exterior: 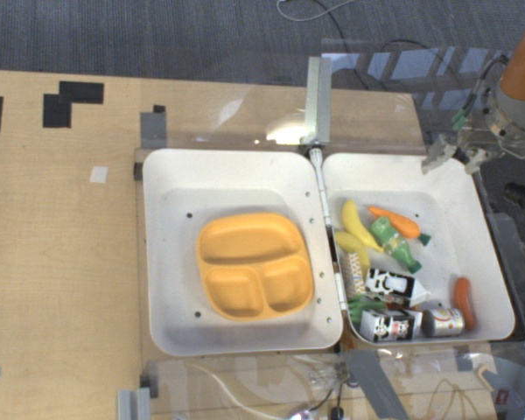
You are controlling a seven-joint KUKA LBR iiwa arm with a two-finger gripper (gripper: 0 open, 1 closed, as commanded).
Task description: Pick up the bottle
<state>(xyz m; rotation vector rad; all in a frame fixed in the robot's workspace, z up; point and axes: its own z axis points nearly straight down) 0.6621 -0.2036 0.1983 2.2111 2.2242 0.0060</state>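
An orange tray (252,264) is held in the left bin (166,322), the green bottle (394,242) lies tilted among food items in the right bin (486,261), and the gripper (459,147) state cannot be told.

A small green plastic bottle (394,243) lay on its side in the right-hand shallow white bin (472,226), set at a slant with one end toward the bin's upper left and the other toward its lower right. It rested just beside a yellow banana (357,226) on its left and touched an orange carrot (395,222) above it, with a black-and-white carton (390,284) just below.
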